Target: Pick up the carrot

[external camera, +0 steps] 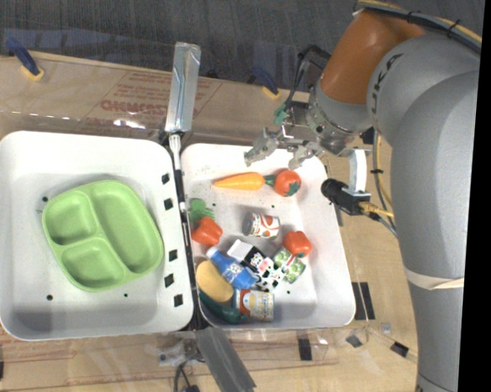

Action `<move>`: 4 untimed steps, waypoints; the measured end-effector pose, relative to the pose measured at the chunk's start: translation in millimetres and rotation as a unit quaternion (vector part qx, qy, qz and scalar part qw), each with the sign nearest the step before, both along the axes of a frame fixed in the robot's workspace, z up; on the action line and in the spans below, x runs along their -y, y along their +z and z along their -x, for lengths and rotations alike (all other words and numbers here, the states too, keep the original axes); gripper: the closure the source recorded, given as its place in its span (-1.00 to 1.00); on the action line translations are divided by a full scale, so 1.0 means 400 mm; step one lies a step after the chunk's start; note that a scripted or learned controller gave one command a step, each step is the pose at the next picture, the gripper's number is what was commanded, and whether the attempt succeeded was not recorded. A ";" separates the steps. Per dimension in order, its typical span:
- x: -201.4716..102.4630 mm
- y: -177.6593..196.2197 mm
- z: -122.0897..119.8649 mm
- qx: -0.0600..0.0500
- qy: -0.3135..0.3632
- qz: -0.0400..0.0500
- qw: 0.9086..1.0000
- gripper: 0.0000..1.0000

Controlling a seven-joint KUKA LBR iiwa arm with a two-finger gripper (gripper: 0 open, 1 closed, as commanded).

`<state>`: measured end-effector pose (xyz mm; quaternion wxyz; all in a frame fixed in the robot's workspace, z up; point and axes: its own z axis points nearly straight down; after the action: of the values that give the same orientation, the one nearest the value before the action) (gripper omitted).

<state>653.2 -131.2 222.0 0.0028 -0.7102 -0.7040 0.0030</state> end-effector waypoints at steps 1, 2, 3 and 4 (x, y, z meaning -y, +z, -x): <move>-0.070 -0.256 -0.003 -0.002 -0.037 0.000 0.999 -1.00; 0.099 -0.258 -0.016 0.002 -0.046 -0.006 0.999 -1.00; 0.019 -0.145 -0.009 0.002 0.074 -0.001 0.997 -1.00; 0.069 -0.317 -0.010 0.001 0.172 -0.003 0.985 -1.00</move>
<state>657.2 -158.7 95.3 0.0033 -0.5784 -0.8157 0.0008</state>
